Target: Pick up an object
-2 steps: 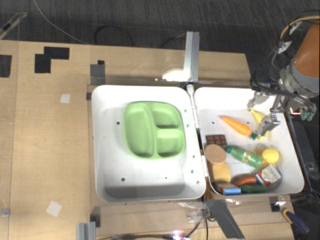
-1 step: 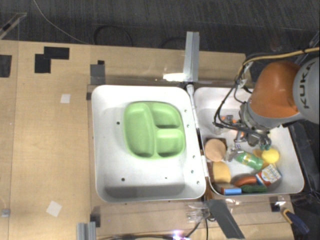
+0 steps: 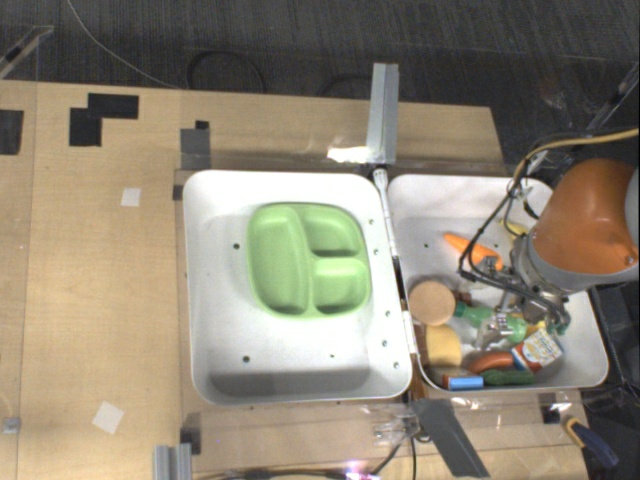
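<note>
The right bin [image 3: 440, 208] holds a cluster of small objects near its front: a tan round disc [image 3: 432, 301], a yellow block [image 3: 443, 346], an orange carrot-like piece [image 3: 470, 246], a blue bar [image 3: 464, 381], a red and green item [image 3: 500, 363] and a small white packet [image 3: 541, 348]. The arm with its orange band [image 3: 592, 218] reaches in from the right, and its gripper [image 3: 500, 320] hangs low over the pile, amid the green and red items. The wrist and cables hide the fingers.
The left bin [image 3: 215, 268] carries a green divided tray [image 3: 305, 258]. A grey post [image 3: 383, 108] stands behind the wall between the bins. Black cables loop beside the wrist. Wooden bench surface stretches to the left.
</note>
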Robot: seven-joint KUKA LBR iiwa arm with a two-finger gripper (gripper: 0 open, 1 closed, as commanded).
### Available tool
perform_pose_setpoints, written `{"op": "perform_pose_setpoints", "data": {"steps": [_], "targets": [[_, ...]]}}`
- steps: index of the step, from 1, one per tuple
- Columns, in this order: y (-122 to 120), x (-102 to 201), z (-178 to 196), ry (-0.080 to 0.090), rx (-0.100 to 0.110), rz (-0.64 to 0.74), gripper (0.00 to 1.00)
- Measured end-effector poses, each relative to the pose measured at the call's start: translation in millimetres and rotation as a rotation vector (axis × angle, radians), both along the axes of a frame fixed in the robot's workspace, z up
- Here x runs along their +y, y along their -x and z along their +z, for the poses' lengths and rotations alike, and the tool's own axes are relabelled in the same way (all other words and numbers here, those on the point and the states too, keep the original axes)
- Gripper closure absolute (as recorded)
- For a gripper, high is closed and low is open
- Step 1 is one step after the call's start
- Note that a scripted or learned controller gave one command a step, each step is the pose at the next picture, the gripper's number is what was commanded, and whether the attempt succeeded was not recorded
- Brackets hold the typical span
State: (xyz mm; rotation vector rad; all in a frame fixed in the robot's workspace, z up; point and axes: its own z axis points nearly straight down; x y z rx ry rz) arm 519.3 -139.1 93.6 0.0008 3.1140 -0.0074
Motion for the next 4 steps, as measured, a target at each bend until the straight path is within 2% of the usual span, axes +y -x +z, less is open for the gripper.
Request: {"op": "perform_pose_setpoints", "data": {"steps": [1, 2, 3, 4], "targets": [[-106, 8, -5, -0.002, 0.013, 0.139, 0.00], [-41, -16, -3, -0.002, 0.014, 0.046, 0.00], [-95, 48, -4, -0.003, 0.012, 0.124, 0.00], [-99, 48, 11, -0.001, -0.002, 0.127, 1.00]]}}
